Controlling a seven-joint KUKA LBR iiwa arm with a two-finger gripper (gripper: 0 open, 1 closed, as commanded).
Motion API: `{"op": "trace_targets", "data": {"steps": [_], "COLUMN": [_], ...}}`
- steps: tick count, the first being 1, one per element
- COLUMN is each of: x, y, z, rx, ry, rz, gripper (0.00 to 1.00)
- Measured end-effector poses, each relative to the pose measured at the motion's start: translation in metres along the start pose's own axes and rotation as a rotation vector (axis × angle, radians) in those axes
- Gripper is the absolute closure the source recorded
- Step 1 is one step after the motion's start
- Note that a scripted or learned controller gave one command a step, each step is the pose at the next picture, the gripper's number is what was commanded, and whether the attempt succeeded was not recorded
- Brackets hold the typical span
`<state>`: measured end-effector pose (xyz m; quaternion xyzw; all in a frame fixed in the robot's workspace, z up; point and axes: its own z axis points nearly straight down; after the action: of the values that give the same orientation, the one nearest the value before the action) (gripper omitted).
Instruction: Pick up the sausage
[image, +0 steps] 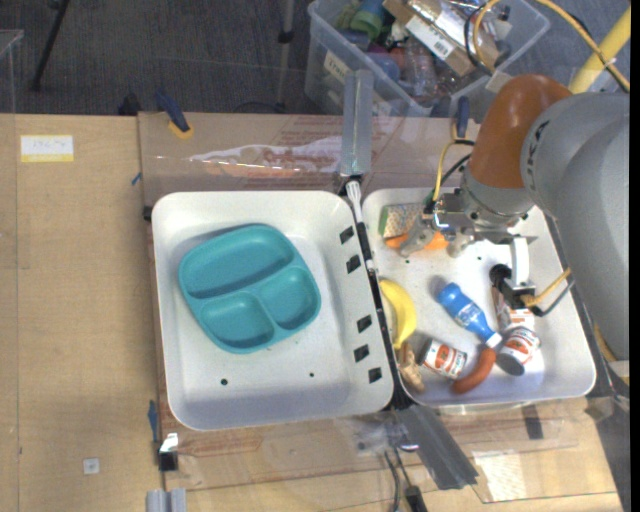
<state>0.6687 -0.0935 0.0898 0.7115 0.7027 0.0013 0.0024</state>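
Observation:
The sausage is a reddish-brown curved piece lying near the front edge of the right bin. It rests between a small red-labelled can and another can. My gripper hangs over the far left part of the same bin, well behind the sausage and apart from it. It sits just above an orange item and next to a green and white packet. Nothing shows held in it.
A banana lies along the right bin's left wall and a blue bottle in its middle. A small brown piece sits at the front left. The left bin holds a teal divided plate.

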Motion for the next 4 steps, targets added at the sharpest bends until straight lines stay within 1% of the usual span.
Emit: {"op": "trace_targets", "data": {"steps": [1, 2, 3, 4], "x": [0.000, 0.000, 0.002, 0.002], "y": [0.001, 0.001, 0.001, 0.003], "z": [-0.012, -0.012, 0.000, -0.013], "rx": [-0.004, -0.004, -0.002, -0.007], "ry": [-0.003, -0.003, 0.000, -0.002], "rz": [-0.002, -0.002, -0.022, -0.024], "gripper": [1.00, 0.00, 0.00, 1.00]}}
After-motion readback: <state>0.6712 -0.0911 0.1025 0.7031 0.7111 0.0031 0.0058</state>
